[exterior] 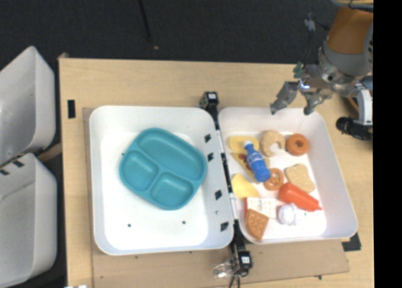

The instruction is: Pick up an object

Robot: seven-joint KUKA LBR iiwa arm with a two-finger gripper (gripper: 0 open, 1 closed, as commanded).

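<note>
Toy foods crowd the right bin, heaped close so that any descent meets something: a blue bottle lying aslant on a yellow piece, an orange carrot, a brown doughnut, a small ring, a white ball, a cracker; the left bin bears a teal divided plate; the gripper hangs over the right bin's far rim, fingers spread and grasping nothing.

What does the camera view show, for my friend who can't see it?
A robot gripper hangs open above the far edge of the right bin, which holds toy food and a blue bottle. The left bin holds a teal divided plate.
</note>
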